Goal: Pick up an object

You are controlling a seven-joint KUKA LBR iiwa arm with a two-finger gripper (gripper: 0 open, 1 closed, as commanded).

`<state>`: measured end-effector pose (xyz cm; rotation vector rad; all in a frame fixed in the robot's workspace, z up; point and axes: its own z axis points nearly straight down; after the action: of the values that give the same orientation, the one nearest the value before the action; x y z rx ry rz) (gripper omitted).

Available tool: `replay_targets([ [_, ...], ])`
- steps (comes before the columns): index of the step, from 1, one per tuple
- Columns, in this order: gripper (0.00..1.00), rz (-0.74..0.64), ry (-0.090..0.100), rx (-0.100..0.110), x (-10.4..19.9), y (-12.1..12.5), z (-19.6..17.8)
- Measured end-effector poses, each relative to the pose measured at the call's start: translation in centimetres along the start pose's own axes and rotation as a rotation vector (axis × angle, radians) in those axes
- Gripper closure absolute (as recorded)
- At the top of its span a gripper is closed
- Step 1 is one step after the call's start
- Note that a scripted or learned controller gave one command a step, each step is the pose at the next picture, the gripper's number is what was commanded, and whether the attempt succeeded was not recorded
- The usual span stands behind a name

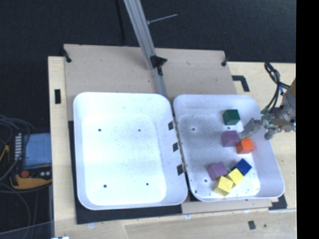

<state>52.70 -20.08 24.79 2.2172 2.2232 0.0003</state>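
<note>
The right bin (pixel 199 103) holds several small blocks: a green cube (pixel 230 116), a purple block (pixel 230 138), an orange cube (pixel 244 145), a blue cube (pixel 243 166), two yellow cubes (pixel 235 176) (pixel 224 184) and a second purple block (pixel 217 170). My gripper (pixel 259 129) hangs over the bin's right side, just above and right of the orange cube. Its fingers (pixel 247 128) are spread apart with nothing between them, so it is open. The left fingertip sits close to the purple block and the orange cube.
The left bin (pixel 82 108) lies beside the right one, with small clips along the shared edge. A slanted metal rail (pixel 142 31) runs from the top down to the bins. A blue box with cables (pixel 37 151) sits off the bench's left side.
</note>
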Motion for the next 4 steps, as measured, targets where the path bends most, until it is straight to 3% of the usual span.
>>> replay_targets([
  [1,0.00,0.001,0.000,-0.001,0.0,0.0,0.0],
  [2,0.00,0.003,0.001,0.006,-0.9,-0.4,5.9],
  [4,0.00,0.005,-0.001,-0.002,-0.5,-0.8,15.0],
])
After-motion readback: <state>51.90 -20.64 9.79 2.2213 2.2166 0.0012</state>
